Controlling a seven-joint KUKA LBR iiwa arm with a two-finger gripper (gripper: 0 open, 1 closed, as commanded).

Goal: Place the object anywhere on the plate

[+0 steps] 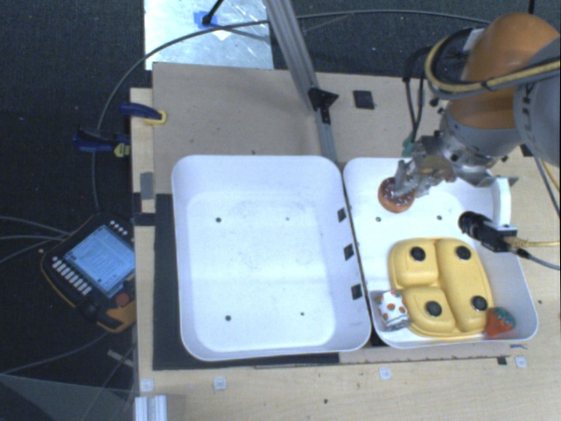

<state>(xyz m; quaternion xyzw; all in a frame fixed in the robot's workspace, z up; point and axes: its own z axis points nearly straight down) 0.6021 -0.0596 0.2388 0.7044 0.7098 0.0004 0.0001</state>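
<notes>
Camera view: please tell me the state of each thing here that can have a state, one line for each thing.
gripper: low in the right bin, over the brown round object; open or shut cannot be told.
brown round object: lying on the bin floor, at the gripper's tip.
yellow plate: flat in the right bin, bearing no object yet.
strawberry: lying off the plate, at its corner.
small white block: resting against the plate's left edge.

You see two smooth, slightly glossy white plastic bins (254, 261) on a matt tan board bench (237, 112); in the right bin, the glossy yellow sectioned plastic plate (438, 286) shines.
</notes>
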